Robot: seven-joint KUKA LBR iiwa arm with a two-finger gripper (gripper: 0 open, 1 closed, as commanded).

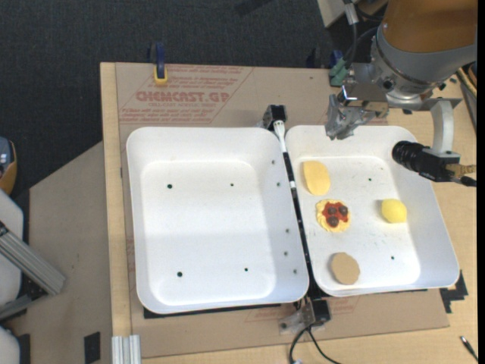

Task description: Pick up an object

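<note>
The right bin (424,249) holds several small food-like objects. A yellow oval piece (317,177) lies near its left wall. Below that sits a small round pizza-like disc (334,215) with red and dark toppings. A yellow lemon-shaped ball (394,211) rests toward the right side. A tan round cookie (345,268) lies near the front wall. My gripper (342,127) hangs over the back left corner of the right bin, above and behind the yellow oval piece, with nothing visible between its fingers.
The left bin (144,226) lies beside the right one on a brown board (189,89). A black clip (273,115) sits at the back where the bins meet. A black cylindrical part (415,158) juts over the right bin's back right corner.
</note>
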